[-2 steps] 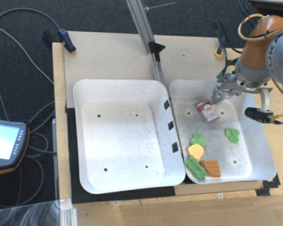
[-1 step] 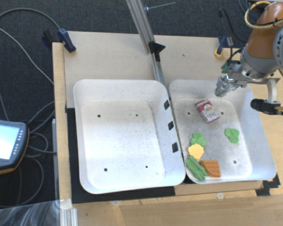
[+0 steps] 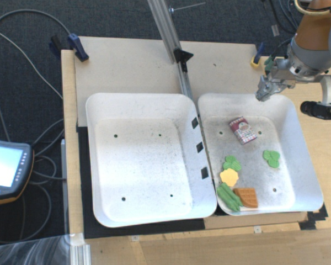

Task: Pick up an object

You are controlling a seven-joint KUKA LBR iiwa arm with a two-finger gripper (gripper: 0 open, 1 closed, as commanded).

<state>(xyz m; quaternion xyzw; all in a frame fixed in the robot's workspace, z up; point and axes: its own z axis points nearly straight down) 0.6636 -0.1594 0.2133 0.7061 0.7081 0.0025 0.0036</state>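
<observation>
The gripper point(image 3: 263, 94) hangs over the right bin's point(image 3: 298, 148) far rim. Whether it is wide or narrow, I cannot tell. A red packet point(image 3: 243, 130) lies below it

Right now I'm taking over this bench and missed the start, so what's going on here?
A grey arm with an orange band reaches in from the right, its hand above the far rim of the right bin. Nothing shows in its grip. Inside that bin lie a red and white packet, two green pieces, a yellow piece, a long green item and an orange block. The left bin sits alongside.
</observation>
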